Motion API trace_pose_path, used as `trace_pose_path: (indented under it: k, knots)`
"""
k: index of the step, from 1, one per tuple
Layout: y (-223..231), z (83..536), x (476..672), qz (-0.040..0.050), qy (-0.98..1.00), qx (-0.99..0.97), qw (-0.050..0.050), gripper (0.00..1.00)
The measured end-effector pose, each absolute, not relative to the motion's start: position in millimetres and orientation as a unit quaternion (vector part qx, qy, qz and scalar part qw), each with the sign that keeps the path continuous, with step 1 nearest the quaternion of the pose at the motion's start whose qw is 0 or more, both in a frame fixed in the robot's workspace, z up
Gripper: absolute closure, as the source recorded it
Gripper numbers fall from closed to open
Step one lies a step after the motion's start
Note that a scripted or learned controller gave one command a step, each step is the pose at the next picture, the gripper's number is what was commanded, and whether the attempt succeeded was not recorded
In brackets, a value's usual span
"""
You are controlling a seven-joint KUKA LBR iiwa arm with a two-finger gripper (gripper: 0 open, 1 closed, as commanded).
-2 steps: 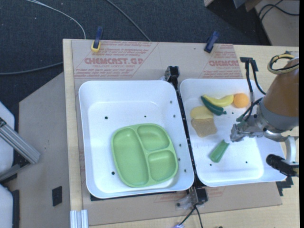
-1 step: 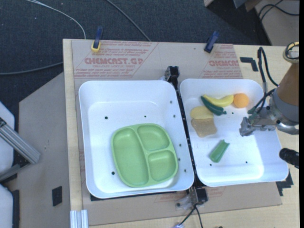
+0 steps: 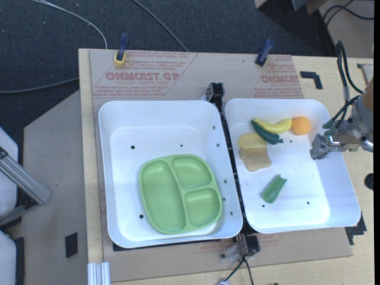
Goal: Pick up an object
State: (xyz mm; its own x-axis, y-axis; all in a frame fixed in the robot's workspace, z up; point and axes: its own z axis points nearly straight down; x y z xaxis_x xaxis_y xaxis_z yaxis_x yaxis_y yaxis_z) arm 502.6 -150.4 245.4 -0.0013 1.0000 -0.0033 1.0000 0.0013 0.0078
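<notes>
Approach stage, nothing picked yet. Gripper (image 3: 319,146) hovering at the right bin's (image 3: 338,200) right rim, apart from every object; open or closed, impossible to tell. Candidates grouped in that bin's upper left: banana (image 3: 278,125), orange (image 3: 301,125), dark green piece (image 3: 266,132), yellow lump (image 3: 251,141), tan block (image 3: 255,158); green block (image 3: 274,189) lying alone, lower. Next, probably: move leftward over one item, descend, close.

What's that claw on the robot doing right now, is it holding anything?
Gripper: over the right bin's right edge, nothing seen in it; open or closed cannot be told from this view.
</notes>
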Motion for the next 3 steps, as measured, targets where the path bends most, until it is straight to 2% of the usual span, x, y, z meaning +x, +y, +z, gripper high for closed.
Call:
trace_pose_path:
  k: [1, 2, 3]
  knots:
    - [-102.0, 236.9, 512.4, 0.0001, 0.709, 0.705, -0.001, 1.0]
    - [-50.7, 244.8, 530.5, 0.0014, 0.709, 0.705, 0.001, 1.0]
    - [-5.2, 232.5, 556.3, 0.0011, 0.709, 0.705, 0.001, 1.0]
